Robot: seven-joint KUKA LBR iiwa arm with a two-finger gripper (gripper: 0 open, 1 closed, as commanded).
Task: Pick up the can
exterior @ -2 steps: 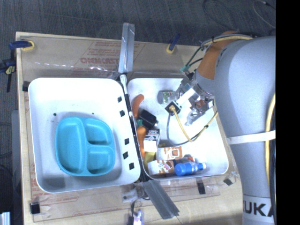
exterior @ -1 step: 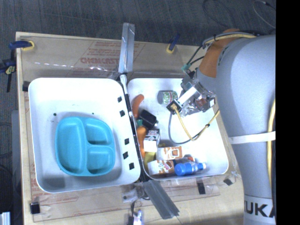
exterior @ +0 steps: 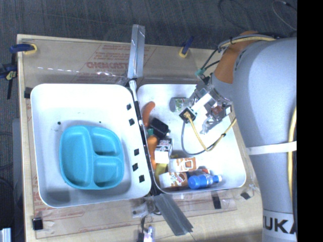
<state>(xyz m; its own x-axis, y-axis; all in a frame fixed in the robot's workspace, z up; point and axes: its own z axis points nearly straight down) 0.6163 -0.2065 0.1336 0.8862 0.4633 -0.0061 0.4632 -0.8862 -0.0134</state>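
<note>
On a pale wooden bench (exterior: 75,54), covered at its far side by a clear sheet printed with red lettering, two shallow white bins are set side by side. The bench stands on dark grey carpet (exterior: 101,6), where loose cables are seen at the far right. A blue clamp (exterior: 20,48) is fixed at the bench's far left corner and a smaller blue clip (exterior: 186,45) at its far edge. A grey metal bar (exterior: 135,52) runs from the far edge down to the divide between the bins.

The left bin (exterior: 45,100) is occupied by a blue divided tray (exterior: 92,156), lying flat towards the near side.

In the right bin (exterior: 234,155), clutter is gathered along the left wall and near side: an orange carrot-like item (exterior: 147,112), a black object (exterior: 159,127), small boxes (exterior: 164,153) and a blue bottle (exterior: 203,181) lying on its side. The can (exterior: 177,104), grey and metallic, is seen at the far side of this bin, just left of the gripper (exterior: 207,112).

The grey arm (exterior: 267,95) reaches in from the right, its orange band (exterior: 228,64) above the wrist. The gripper is positioned over the far right part of the right bin, with a yellow cable (exterior: 194,140) looping beneath it. Whether it is open or closed cannot be told, and nothing is seen held in it.
</note>
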